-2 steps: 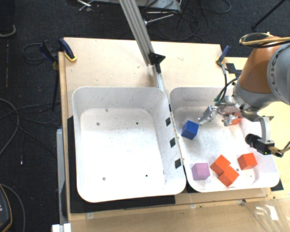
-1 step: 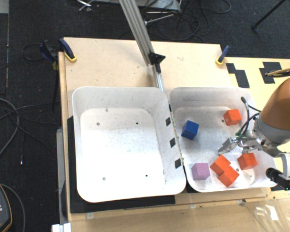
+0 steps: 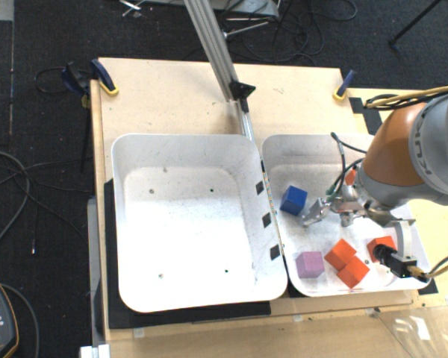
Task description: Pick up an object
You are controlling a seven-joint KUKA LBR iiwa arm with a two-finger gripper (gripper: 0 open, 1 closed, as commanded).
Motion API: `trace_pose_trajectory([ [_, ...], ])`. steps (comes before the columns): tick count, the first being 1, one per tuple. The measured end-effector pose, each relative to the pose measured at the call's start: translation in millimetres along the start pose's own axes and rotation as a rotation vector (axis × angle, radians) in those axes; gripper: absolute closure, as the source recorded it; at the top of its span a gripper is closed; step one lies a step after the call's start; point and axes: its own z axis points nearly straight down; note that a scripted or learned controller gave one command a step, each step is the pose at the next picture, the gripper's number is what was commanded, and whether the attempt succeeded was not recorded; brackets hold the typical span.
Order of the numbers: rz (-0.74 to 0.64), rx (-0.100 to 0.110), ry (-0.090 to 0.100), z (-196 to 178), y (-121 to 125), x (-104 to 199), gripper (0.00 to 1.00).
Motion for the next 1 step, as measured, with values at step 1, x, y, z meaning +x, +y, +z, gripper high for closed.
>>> trace_pose_trajectory([
  [1,0.002,-0.004,-0.001,-104.3,-15.2,50.4,0.00],
])
